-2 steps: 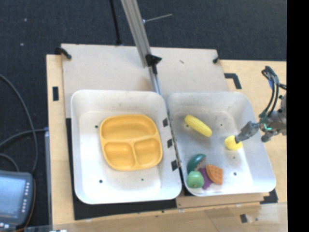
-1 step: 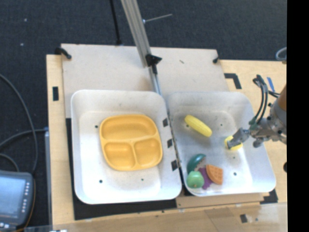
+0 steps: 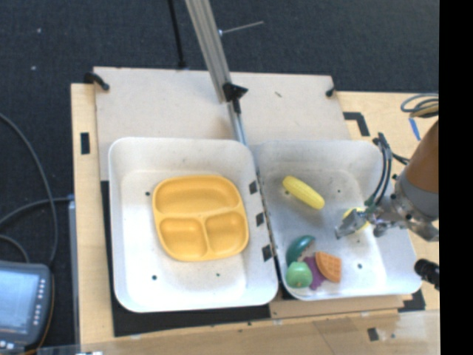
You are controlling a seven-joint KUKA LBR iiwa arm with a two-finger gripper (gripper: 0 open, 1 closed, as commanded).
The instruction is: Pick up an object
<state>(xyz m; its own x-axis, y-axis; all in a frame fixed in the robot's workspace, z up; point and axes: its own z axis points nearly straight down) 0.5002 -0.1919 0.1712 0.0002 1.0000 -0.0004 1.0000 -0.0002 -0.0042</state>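
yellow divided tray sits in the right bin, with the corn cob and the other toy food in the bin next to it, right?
Not quite. The camera view shows the yellow divided tray in the left bin, not the right one. The rest holds: the corn cob and the other toy food lie in the neighbouring right bin.
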